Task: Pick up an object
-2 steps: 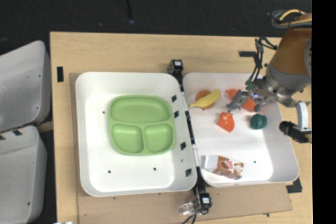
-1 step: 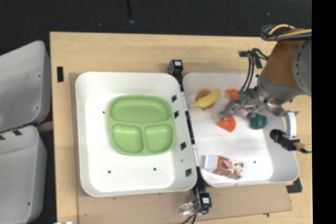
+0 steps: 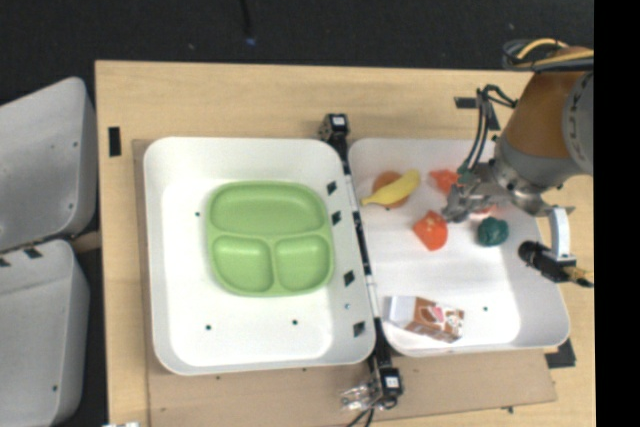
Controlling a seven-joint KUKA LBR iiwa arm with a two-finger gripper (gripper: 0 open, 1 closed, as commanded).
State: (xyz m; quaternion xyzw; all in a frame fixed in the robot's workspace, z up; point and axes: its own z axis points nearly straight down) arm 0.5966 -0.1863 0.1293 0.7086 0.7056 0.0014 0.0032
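the left bin (image 3: 180, 335) is holding a green plate (image 3: 268, 237). in the right bin (image 3: 530, 315), the gripper (image 3: 462, 200) is hanging between a banana (image 3: 392, 192) and a green ball (image 3: 491, 232), just beside a red toy (image 3: 432, 231); i cannot tell its grip.

No text, label or number is legible anywhere.

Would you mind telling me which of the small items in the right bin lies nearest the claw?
The orange-red lump, just below-left of the claw; the banana lies farther left.
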